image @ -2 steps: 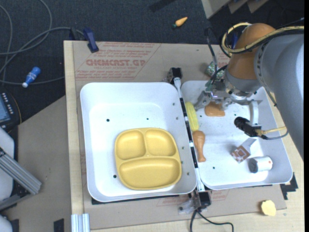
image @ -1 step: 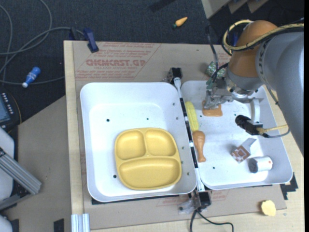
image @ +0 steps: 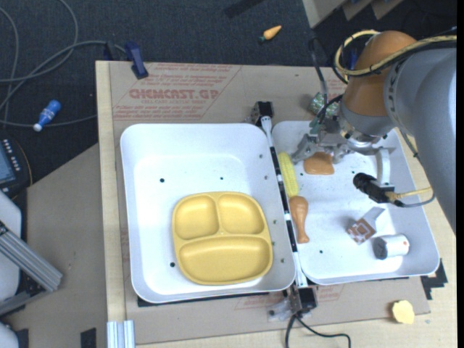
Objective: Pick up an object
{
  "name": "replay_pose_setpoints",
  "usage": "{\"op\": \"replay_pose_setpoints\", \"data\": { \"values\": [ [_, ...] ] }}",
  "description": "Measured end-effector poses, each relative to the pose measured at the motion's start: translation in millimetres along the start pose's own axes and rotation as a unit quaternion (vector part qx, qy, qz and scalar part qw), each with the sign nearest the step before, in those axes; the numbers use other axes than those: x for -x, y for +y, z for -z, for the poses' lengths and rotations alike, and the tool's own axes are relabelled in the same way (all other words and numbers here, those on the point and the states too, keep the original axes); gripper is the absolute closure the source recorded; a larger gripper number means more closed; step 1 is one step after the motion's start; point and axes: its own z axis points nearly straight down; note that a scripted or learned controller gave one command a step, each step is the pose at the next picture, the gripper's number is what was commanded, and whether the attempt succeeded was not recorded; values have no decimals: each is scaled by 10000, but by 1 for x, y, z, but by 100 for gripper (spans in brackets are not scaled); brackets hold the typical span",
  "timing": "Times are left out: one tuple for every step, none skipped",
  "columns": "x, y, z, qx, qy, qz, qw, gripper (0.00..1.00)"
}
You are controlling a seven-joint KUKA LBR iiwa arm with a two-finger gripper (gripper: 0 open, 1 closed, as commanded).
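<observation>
My gripper (image: 319,149) is down at the back of the right bin (image: 341,267), reaching in from the right. Directly in front of it, touching or nearly touching, lies a tan bun-like piece (image: 319,166). A yellow corn cob (image: 289,174) rests along the bin's left wall. An orange-brown drumstick (image: 299,217) lies just in front of the cob. Toward the front right are a small brown square piece (image: 359,230) and a white cylinder with a grey end (image: 391,246). Nothing is visibly lifted.
The left bin (image: 145,158) holds a yellow divided plate (image: 221,236) at its front. Outside the bins are a blue clip (image: 135,59), a small blue bottle (image: 46,114) on the floor, an orange bit (image: 272,31) and a yellow lump (image: 403,312).
</observation>
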Motion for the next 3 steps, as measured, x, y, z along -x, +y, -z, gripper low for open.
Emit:
{"op": "replay_pose_setpoints", "data": {
  "values": [
    [0, 1, 11, 15, -2, 1, 10000, 100],
    [0, 0, 10, 9, -1, 0, 10000, 0],
    [14, 23, -12, -4, 10, 15, 10000, 0]
  ]
}}
